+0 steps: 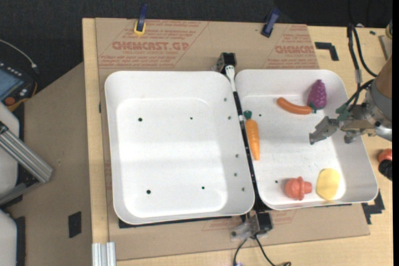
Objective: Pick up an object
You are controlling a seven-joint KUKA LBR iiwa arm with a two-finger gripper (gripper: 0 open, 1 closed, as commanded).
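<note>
Nothing is picked up yet; every toy lies loose in the right bin. Along its near edge sit a red piece and a yellow lemon, just beside each other. The carrot hugs the left wall. The gripper hangs mid-bin towards the right edge, fingers spread wide and holding nothing, with bare floor beneath. Near the far edge lie a sausage and purple grapes. The left bin offers open room.

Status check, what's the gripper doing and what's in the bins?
Gripper over right bin, nothing between fingers. Carrot, sausage, grapes, lemon, red toy all lying loose. Nothing blocking.
</note>
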